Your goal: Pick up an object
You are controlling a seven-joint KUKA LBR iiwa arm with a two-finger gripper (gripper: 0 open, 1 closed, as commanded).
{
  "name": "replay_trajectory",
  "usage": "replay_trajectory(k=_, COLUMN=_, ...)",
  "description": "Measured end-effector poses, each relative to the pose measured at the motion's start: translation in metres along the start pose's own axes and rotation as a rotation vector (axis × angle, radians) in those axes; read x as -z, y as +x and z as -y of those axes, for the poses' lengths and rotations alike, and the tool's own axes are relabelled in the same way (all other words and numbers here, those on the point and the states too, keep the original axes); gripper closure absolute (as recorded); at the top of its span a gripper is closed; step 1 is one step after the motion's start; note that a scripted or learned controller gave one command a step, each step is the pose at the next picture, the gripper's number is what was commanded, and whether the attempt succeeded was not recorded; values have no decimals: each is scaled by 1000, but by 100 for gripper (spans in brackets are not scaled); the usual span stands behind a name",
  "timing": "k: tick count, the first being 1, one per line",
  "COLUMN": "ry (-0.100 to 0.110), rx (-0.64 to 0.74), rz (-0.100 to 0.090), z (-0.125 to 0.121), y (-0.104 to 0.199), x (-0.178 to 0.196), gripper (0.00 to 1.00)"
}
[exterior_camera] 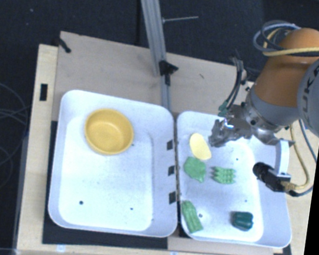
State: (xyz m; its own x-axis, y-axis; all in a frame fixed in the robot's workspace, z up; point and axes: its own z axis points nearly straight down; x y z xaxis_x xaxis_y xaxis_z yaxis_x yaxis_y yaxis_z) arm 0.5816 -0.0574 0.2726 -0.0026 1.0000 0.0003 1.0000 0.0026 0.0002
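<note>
I count two white bins: the left bin (pixel 60 198) and the right bin (pixel 270 221). One yellow bowl (pixel 109 131) sits in the left. My side has one pale yellow piece (pixel 200 147) and four green items (pixel 195 169) (pixel 222 175) (pixel 192 217) (pixel 242 220) (the last darker).

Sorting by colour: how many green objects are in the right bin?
4: one beside the yellow piece, one mid-bin, one at the front-left corner, a dark one front-right.
</note>
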Motion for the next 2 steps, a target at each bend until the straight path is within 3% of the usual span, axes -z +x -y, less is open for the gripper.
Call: replay_trajectory(k=2, ry=2, rx=1, rz=0, z=-39, y=104, x=-22, gripper=100)
